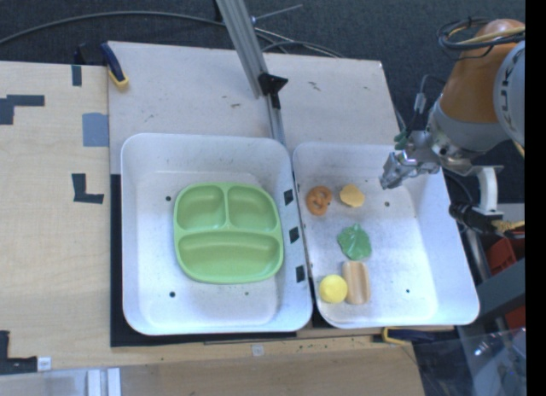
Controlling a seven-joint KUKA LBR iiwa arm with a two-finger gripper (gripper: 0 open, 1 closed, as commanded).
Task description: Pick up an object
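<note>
Gripper [392, 177] hovers above the right bin [444, 296], holding nothing I can see; its spread I cannot tell; yellow piece [351, 195] lies nearest.

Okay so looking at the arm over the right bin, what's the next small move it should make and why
Probably shift the gripper toward the view's left and lower it over the small yellow piece. It sits near the right bin's upper edge with nothing between its fingers, and that piece is the closest, lying apart from the orange one.
</note>
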